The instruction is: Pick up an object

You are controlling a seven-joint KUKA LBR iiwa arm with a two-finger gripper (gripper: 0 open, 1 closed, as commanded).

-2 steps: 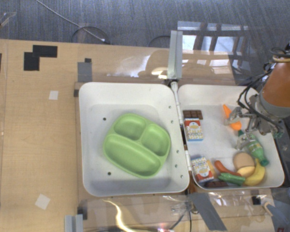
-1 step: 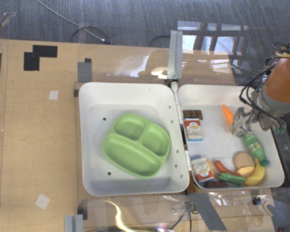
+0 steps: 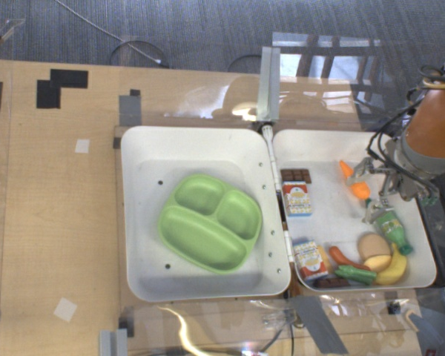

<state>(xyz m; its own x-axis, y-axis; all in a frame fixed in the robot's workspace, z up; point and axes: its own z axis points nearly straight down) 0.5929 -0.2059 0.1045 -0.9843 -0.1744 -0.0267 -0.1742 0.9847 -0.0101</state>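
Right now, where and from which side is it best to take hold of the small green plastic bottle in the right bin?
Probably grip the small green plastic bottle across its body, from above. It lies flat and slanted by the end effector; the yellow banana crowds its lower end.

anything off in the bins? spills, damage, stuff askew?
Nothing stands out. The green divided plate lies flat in the left bin, turned at an angle. In the right bin the toy food is loosely piled at the near edge, all inside. The gripper is over the green bottle.
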